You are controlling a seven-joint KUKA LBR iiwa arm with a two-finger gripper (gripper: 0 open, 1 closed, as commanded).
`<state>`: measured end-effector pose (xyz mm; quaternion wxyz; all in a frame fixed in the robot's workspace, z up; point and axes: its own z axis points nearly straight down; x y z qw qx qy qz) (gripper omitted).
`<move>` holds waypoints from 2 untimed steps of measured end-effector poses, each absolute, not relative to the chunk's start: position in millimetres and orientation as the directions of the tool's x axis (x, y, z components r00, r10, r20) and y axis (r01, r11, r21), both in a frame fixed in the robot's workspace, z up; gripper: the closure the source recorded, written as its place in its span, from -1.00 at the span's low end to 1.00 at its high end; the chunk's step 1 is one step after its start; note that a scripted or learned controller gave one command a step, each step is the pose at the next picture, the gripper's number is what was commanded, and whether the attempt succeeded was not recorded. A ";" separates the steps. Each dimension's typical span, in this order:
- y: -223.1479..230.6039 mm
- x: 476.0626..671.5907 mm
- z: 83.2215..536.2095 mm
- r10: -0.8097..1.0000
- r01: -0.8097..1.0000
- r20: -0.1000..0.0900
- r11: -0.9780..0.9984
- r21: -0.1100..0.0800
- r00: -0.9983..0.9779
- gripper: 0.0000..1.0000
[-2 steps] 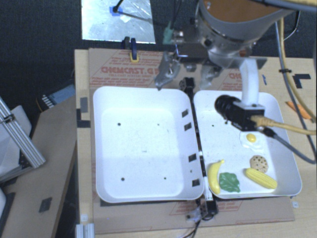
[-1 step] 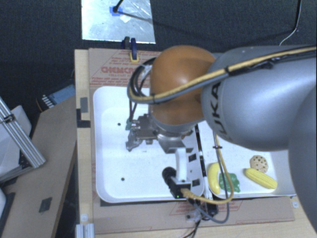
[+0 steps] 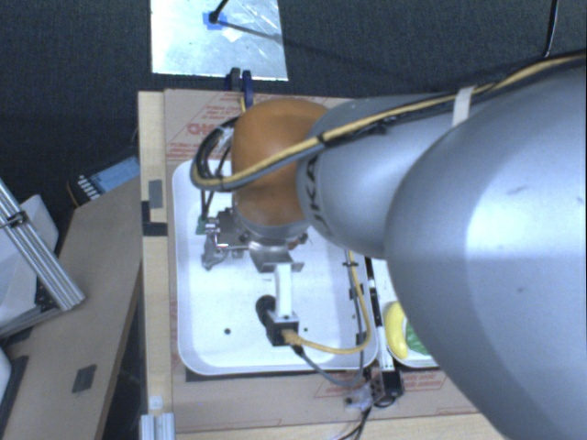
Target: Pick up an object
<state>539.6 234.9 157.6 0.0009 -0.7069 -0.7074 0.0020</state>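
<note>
My gripper (image 3: 220, 241) hangs low over the far part of the left bin (image 3: 197, 360), under the orange band of the wrist. Only its metal parts poke out at the left side of the wrist, and nothing shows between them. In the right bin (image 3: 417, 363) a yellow object (image 3: 395, 330) lies against the left wall, with something green (image 3: 414, 342) beside it. The big grey arm hides most of the right bin and the far half of the left bin.
The bins rest on a cardboard sheet (image 3: 197, 122). A brown board (image 3: 96, 273) and aluminium rails (image 3: 37, 259) lie to the left. A shiny metal plate (image 3: 215, 26) lies beyond the bench. The near floor of the left bin shows bare white.
</note>
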 end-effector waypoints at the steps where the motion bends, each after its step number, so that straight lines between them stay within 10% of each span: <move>1: 234.4 539.8 174.3 1.000 1.000 0.001 -0.001 0.000 0.001 1.00; 2: 234.2 596.4 204.6 1.000 1.000 0.002 -0.001 0.008 0.001 1.00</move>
